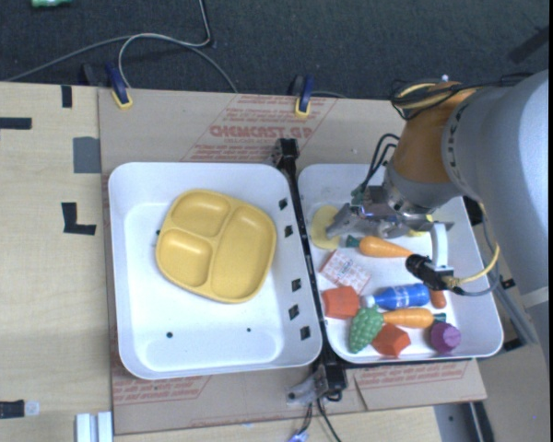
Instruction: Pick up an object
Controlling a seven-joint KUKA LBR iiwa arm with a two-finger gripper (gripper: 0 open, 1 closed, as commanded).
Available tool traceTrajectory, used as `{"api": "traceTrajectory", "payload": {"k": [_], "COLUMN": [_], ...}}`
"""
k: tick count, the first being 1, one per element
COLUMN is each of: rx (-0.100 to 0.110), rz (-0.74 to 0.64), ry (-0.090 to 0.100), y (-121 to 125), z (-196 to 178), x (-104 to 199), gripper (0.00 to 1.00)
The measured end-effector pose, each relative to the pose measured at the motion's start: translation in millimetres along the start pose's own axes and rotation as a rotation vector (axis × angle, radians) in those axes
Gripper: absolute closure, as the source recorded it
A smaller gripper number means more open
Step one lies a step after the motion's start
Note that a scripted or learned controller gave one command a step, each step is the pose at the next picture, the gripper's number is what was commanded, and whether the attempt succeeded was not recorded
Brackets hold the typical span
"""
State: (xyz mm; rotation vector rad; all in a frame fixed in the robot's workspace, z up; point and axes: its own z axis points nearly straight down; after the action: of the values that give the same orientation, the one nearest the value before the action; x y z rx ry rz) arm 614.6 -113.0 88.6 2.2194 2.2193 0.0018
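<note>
Left bin (129,274): holds a yellow divided plate (216,244), tilted slightly, nothing else of note. It sits touching the right bin (484,325) along a shared middle edge, both on the cardboard-covered surface (37,274).

Right bin: a crowd of small toy foods. From its left side: a pale yellow piece (324,219) at the far-left corner, a printed packet (344,267), a red-orange block (341,301), a green bumpy piece (366,329), a second red block (392,341). Middle: a carrot (384,247), a blue bottle (398,296), a second orange carrot-like piece (408,318). Right: a purple piece (444,337).

Tool (376,217): low over the far half of the right bin, just beyond the carrot and beside the pale yellow piece. Cannot tell whether it is apart or together; nothing visibly held.

Judged step: approach/descent for a grasp, no object lifted yet. Likely candidates are the carrot or the pale yellow piece. Next move calls for centring on one item and closing without snagging neighbours, which lie near each other.

Hard to read: the tool tips merge with wrist hardware and cabling; the grey arm (507,164) covers the bin's far-right corner.
</note>
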Motion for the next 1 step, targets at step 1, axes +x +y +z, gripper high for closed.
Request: {"api": "traceTrajectory", "payload": {"k": [1], "rx": [0.005], "rz": [0.0], "ry": [0.001], "y": [-30.8], "z": [-6.5], "x": [-20.2], "gripper": [0.0]}}
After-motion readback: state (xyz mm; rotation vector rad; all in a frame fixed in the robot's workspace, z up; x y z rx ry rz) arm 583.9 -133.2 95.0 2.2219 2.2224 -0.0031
